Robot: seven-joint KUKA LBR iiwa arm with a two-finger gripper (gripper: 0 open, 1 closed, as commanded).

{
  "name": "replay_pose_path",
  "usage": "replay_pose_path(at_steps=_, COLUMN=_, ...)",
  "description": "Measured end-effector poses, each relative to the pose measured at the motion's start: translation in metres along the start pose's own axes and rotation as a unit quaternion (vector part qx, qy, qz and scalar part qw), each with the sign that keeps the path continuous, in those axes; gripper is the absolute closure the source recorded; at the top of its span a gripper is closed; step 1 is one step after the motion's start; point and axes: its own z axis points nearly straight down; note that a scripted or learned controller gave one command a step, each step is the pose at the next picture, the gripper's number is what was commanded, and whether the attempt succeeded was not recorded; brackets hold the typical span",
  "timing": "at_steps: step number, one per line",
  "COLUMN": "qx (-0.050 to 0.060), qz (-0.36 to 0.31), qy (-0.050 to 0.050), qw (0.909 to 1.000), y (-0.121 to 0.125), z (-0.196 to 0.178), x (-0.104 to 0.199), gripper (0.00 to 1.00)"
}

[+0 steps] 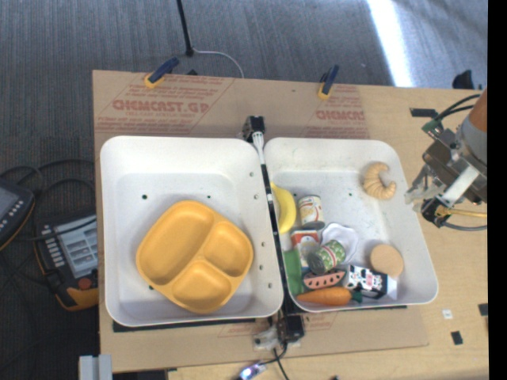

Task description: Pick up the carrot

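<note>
Gripper [428,200] hung at the far right, outside the right bin's rim and above the worktop [158,101]; whether its fingers were parted or closed could not be told, and nothing showed between them. From the left: the left bin [119,165] held a yellow divided plate [195,254] with three compartments, lying flat near the bin's front. Just beside it, the right bin [412,236] held a crowd of toy food. A banana [283,207] lay against its left wall, with a small can [309,210] beside it. The carrot [323,297] lay on its side along the front wall, touching a watermelon slice [325,279] just behind it. A croissant [379,180] sat apart near the back right corner, and a round tan cookie [386,260] rested near the right wall.
</note>
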Motion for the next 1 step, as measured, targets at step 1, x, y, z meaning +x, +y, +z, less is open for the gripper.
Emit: replay_pose_path(at_steps=1, qx=0.001, qz=0.0, qy=-0.001, qw=1.0, y=0.0, z=-0.0092, x=-0.0002, gripper=1.0)
